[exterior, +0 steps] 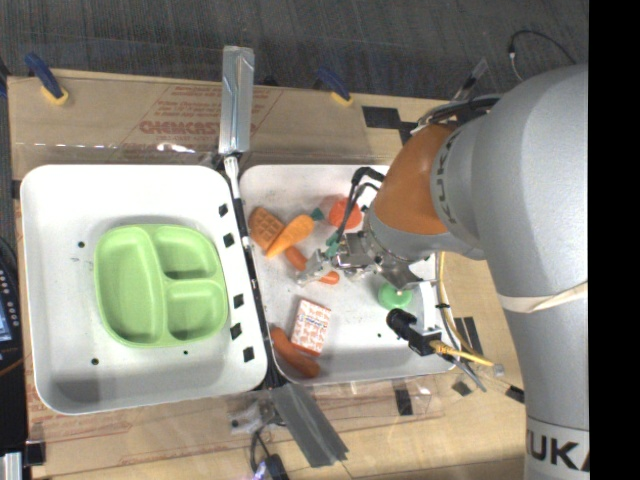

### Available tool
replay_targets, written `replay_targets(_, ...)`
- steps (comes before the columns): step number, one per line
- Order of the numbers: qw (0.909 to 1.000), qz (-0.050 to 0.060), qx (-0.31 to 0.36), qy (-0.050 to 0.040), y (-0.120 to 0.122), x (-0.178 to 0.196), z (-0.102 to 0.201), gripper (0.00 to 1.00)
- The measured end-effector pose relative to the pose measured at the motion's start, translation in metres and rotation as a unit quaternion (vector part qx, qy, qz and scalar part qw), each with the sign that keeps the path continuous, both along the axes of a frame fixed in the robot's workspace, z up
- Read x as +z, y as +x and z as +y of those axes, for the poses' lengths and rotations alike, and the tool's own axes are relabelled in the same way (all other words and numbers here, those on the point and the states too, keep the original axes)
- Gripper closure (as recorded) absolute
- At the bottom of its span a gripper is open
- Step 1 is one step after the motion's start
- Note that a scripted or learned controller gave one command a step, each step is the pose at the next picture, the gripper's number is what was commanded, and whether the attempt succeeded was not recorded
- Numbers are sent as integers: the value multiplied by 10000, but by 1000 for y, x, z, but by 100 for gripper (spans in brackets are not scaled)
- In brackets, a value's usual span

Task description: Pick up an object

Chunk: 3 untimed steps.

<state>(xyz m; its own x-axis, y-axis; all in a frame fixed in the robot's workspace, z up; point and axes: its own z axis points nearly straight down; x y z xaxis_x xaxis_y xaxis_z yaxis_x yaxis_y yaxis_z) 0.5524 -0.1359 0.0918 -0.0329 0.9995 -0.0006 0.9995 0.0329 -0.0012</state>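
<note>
Camera view: the arm is reaching in from the right, gripper (333, 259) hanging low over the middle of the right bin (352, 360). Cannot tell the gripper's state; the metal parts are blurring together.

Closest candidate is the small orange piece (296, 259), lying just left of the gripper, apart from it. Looks like light, stiff plastic toy food, likely slippery; a pinch across its narrow width should be working best.

The waffle (264, 227) and carrot (293, 234) are sitting nearer the bin's far-left corner, the small box (312, 327) toward its near edge. The green tray (161, 285) is filling the left bin (60, 388).
</note>
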Motion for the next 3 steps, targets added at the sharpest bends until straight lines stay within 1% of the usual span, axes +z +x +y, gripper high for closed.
replay_targets(1, 9997, 4, 236, 7, 56, 0, 13, 0)
replay_targets(2, 9996, 17, 277, 8, 56, 10, 14, 100)
replay_targets(3, 9996, -15, -266, 2, 55, 169, 49, 100)
